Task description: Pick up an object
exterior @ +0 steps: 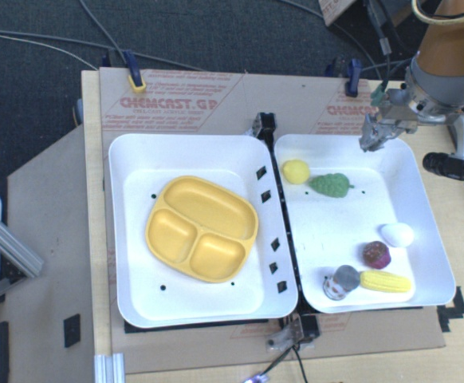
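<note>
In the right bin lie a yellow ball, a green leafy toy, a white egg, a dark red fruit, a yellow corn cob and a small grey can. My gripper hangs over the bin's far rim, up and to the right of the green toy. Nothing shows between its fingers.
The left bin holds a yellow divided plate. Black clips run along the seam between the bins. A yellow-handled clamp and a blue clamp pin the cardboard at the back. Cables cross the dark floor.
</note>
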Available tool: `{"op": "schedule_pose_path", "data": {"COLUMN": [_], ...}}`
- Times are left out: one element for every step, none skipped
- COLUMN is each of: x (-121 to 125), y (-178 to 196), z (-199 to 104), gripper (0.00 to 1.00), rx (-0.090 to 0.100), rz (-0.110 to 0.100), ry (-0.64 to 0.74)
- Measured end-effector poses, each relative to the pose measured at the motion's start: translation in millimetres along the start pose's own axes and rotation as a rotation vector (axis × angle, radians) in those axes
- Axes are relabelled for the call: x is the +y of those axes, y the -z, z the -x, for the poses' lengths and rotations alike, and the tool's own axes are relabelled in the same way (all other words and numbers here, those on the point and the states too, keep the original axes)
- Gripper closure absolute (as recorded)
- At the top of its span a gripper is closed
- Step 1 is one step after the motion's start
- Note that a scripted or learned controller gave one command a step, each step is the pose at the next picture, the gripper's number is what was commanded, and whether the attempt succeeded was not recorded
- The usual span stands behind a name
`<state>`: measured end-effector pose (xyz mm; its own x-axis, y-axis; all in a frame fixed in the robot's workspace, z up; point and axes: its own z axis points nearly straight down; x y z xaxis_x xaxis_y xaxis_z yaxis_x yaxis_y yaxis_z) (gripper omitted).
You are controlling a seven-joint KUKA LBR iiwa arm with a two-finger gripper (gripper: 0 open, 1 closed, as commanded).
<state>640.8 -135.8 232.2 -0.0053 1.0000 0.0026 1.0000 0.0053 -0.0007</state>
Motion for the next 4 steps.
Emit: {"op": "schedule_pose_path", "data": {"x": [-2,-14,-22,-21], "y": [8,-3,-14,-9], "z": [-59,-108,-161,-222], "gripper": [1.0,1.0,1.0,1.0], "rx": [0.001,0.0,0.0,0.001], "rz": [-0.001,-0.004,-0.004,0.001], "ry": [0.002,0.0,0.0,0.002]}}
